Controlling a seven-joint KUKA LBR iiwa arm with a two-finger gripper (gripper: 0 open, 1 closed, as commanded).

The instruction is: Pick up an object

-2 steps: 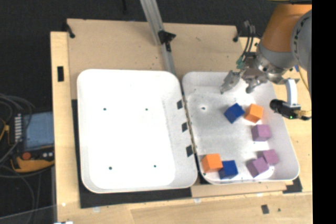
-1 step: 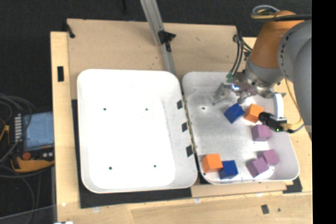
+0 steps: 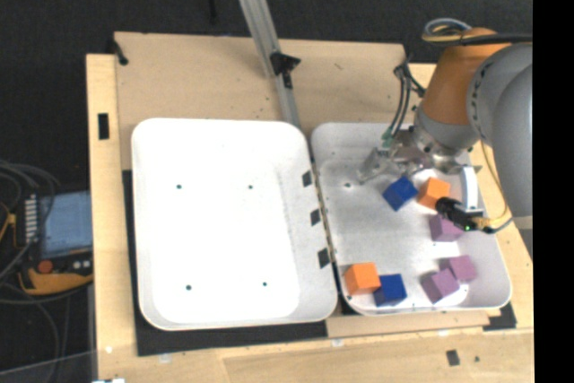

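Near rim: orange cube (image 3: 362, 276) touches blue cube (image 3: 390, 289); purple blocks (image 3: 439, 284) sit just beside.
Mid bin: blue block (image 3: 400, 193) beside orange block (image 3: 436, 190), under the wrist.
Gripper (image 3: 377, 164): claw state, cannot tell.
Advice: you centre over the blue block, clear of its orange neighbour, then descend straight.

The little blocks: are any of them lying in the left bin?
No. The blue block, the orange block and the purple blocks all lie in the right bin, none in the left bin.
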